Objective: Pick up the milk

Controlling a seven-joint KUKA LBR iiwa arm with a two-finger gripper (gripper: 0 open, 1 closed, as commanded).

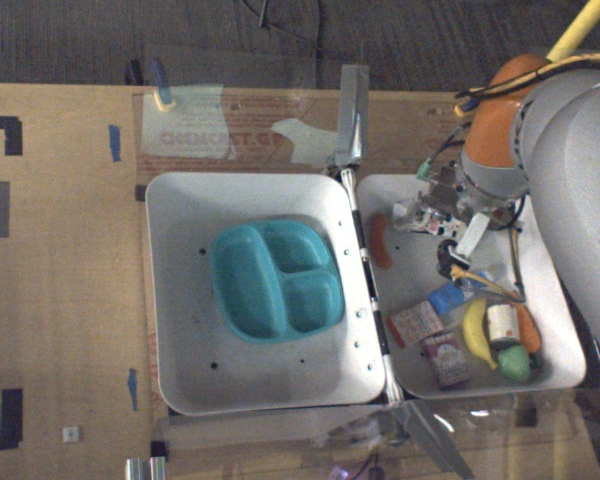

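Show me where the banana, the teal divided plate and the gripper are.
banana (475, 330): camera view, middle of its yellow curve.
teal divided plate (242, 280): camera view, large left compartment.
gripper (425, 218): camera view, at its tip.

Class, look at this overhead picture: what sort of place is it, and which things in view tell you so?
Probably a robotics lab bench, not a kitchen. A grey robot arm reaches over two white bins; blue tape marks dot the wooden bench top; the food, like the banana, looks like toys.

Two white bins (170, 268); the left one bears a teal divided plate (277, 279). In the right bin lie a yellow banana (477, 330), a blue carton (448, 298) and a green fruit (514, 364).
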